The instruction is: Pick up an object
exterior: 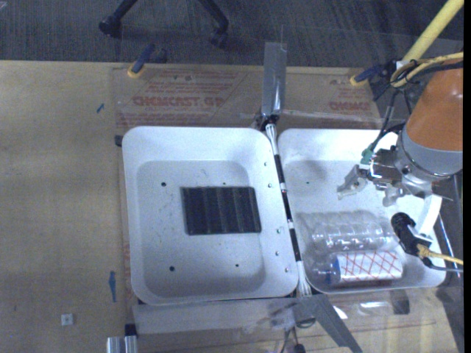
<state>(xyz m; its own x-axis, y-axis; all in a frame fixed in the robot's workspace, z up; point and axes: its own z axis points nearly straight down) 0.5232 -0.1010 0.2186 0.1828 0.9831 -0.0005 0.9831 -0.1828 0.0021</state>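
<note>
You have two shallow white bins side by side on the bench. The left bin [147, 197] is a rounded-corner plastic tray with a smooth, slightly scuffed floor, and it carries one item: a dark ribbed rectangular pad [221, 209] lying flat near the middle, its surface cut into parallel ridges. The right bin [313, 149] holds two items, both toward its near end. One is a clear plastic bottle [352, 232] lying on its side, see-through and ringed with ridges along its body. Just beside it, closer to the near wall, lies a cylindrical package [366, 266] with a red-and-white lattice print and a blue end cap; the two look to be touching or very nearly so.

Your arm [436, 123] comes in from the right, grey metal with the orange band above the wrist. The gripper [352, 184] hangs over the far half of the right bin, above bare white floor, with the bottle just nearer the camera than its tip. You can see nothing held between its fingers, but whether they are spread or closed you cannot tell from this angle.

Under the bins sits a light wooden benchtop [51, 197], with one clear plastic sheet [184, 98] printed in red lettering behind them.
</note>
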